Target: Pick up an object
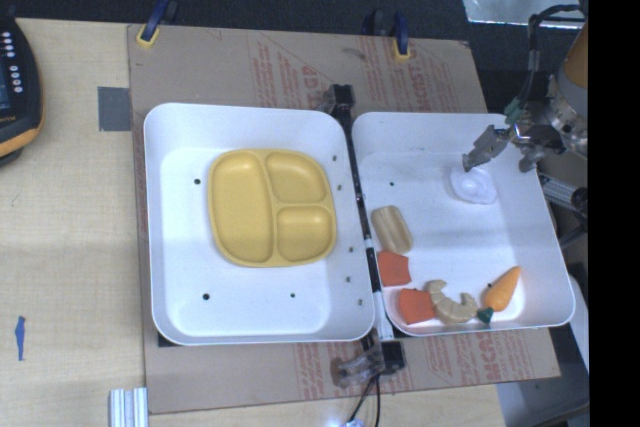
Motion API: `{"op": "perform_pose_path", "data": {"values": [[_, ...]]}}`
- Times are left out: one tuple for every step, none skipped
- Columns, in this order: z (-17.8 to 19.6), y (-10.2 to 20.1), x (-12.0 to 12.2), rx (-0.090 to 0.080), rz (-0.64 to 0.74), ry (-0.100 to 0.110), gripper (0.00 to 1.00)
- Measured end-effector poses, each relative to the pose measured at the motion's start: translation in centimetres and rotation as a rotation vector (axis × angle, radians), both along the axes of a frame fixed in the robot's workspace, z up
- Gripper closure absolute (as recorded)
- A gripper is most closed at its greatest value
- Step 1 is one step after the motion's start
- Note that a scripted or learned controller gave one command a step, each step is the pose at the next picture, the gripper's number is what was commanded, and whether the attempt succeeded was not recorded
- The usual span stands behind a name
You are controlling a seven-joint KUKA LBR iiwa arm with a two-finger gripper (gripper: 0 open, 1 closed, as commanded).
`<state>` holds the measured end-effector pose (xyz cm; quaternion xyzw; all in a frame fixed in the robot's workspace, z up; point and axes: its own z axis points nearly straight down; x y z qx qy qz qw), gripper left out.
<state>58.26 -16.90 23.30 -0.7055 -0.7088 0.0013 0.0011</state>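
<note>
The cardboard sheet (300, 65) under the bins carries faded red printing, but the letters are too blurred to read. Blue clamps with yellow tips (153, 23) hold its far edge to the bench (60, 245).

The left bin (165, 215) holds a yellow divided plate (272, 206) with three compartments. In the right bin (520, 225), near the dividing wall, lies a tan bread-like piece (392, 228), and just below it a red block (394, 268). Along the near wall a second red block (416, 305) touches a pale curved piece (452, 303), and a toy carrot (502, 287) leans beside them. A small translucent white object (474, 186), perhaps a lid, rests in the far part.

The end effector (505, 150) hangs above that white object with fingers spread, pinching nothing. A black and orange pendant (15, 85) sits at the bench's left edge.
</note>
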Motion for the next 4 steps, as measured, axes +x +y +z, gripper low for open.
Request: {"op": "perform_pose_path", "data": {"values": [[-4.3,8.6,6.0,0.001,0.01,-0.002,0.0],[-0.7,11.0,-6.3,0.002,-0.002,0.006,0.0],[-4.3,10.8,2.7,-0.002,0.004,-0.003,0.0],[-4.2,11.6,-7.6,0.002,-0.003,0.01,0.0]]}}
